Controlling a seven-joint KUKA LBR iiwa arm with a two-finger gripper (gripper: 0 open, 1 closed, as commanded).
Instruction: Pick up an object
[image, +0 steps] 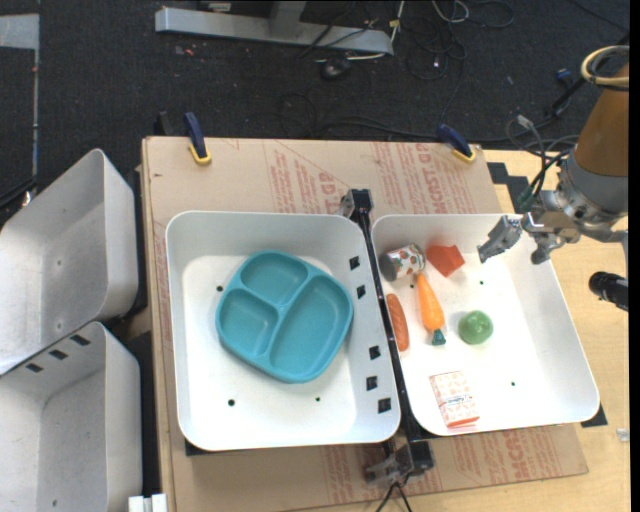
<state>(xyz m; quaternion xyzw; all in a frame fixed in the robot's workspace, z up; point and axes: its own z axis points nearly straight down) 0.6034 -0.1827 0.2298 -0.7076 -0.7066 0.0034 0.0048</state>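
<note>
The right bin holds several small objects: an orange carrot, a green ball, an orange-red block, a brown sausage, a grey and red toy and a small white carton. My gripper hangs over the bin's far right part, to the right of the block. Its two fingers are spread open and nothing is between them.
The left bin carries a teal divided plate. A black divider runs between the bins. Two spare white bins lie off the bench at the left. Clamps grip the far bench edge.
</note>
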